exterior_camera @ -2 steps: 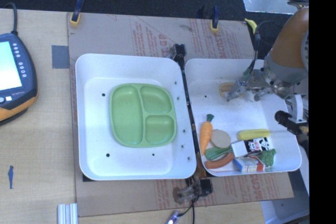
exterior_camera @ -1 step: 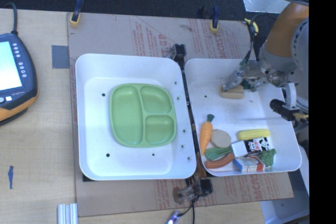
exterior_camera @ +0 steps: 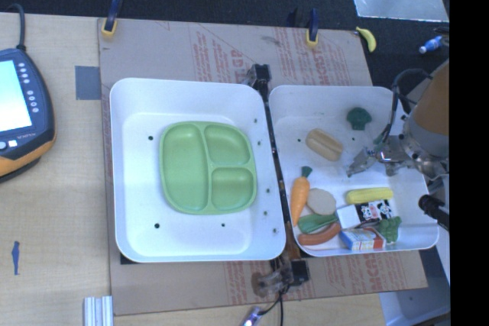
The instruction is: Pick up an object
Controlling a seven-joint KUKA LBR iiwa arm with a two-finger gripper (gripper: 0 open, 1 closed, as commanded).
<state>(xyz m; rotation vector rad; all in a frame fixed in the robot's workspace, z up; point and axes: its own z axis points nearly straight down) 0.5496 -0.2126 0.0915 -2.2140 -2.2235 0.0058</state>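
1. Down at the near edge of the bench, a knot of cable and clamp [exterior_camera: 279, 279] sits just below the seam between the two bins.
2. At far left a teach pendant [exterior_camera: 21, 107] lies on the wood, well apart from the work.
3. Next comes the left bin [exterior_camera: 137, 240], which holds a green divided plate [exterior_camera: 208, 166] lying flat.
4. Then the right bin [exterior_camera: 286, 103]. Along its left wall a carrot [exterior_camera: 299, 196] lies lengthwise beside a round cracker [exterior_camera: 321, 201], with a sausage [exterior_camera: 317, 236] and a small carton [exterior_camera: 362, 239] at the near wall.
5. Farther in, a bread roll [exterior_camera: 325, 144] lies alone on the bin floor, its long axis running slantwise from upper left to lower right. A green broccoli piece [exterior_camera: 357, 117] sits beyond it.
6. At the right side, the gripper [exterior_camera: 368, 159] hangs over the bin with its two fingers spread and nothing between them.
7. By my reckoning the roll is the likeliest target: it lies just left of the fingertips and slightly farther from me, clear of its neighbours. A yellow block [exterior_camera: 368, 195] sits nearer, just this side of the fingers.
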